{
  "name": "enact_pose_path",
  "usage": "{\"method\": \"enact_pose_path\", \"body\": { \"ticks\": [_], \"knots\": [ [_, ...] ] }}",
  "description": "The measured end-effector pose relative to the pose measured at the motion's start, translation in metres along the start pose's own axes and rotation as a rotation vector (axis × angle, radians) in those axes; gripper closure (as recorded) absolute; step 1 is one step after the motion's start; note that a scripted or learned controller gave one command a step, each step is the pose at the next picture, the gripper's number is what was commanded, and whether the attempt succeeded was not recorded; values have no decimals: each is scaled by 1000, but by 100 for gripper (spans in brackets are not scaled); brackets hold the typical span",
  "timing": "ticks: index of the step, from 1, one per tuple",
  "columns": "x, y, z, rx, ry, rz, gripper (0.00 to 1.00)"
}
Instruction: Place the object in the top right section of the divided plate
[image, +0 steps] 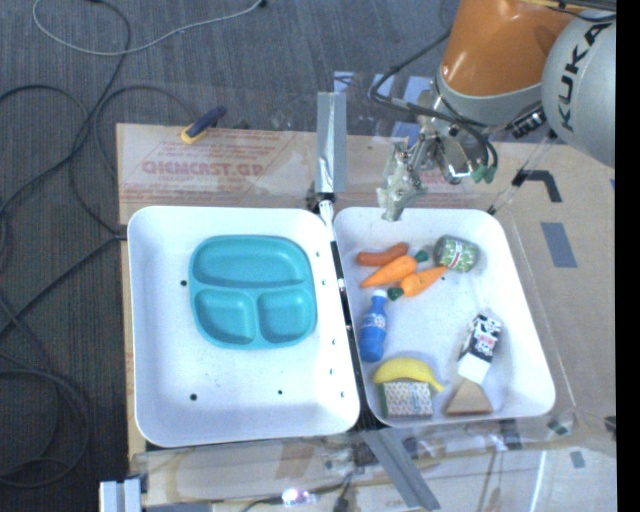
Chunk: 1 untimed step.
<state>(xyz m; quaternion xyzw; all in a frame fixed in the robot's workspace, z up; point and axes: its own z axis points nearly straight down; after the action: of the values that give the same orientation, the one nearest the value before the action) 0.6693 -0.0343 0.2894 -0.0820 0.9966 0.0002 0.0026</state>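
Two white bins sat side by side. The gripper (392, 205) hung over the far rim of the right bin (520, 300), and whether its fingers were spread or pressed together could not be told; nothing showed between them. Just in front of the fingers lay a hot dog (383, 255) and two carrots (388, 271), with a blue bottle (373, 327) nearer still. Well to their left, the blue divided plate (254, 290) rested in the left bin (160, 380).
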Motion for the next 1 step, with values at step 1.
{"method": "enact_pose_path", "body": {
  "ticks": [1],
  "knots": [
    [7,57,2,-2,1,-174,100]
  ]
}}
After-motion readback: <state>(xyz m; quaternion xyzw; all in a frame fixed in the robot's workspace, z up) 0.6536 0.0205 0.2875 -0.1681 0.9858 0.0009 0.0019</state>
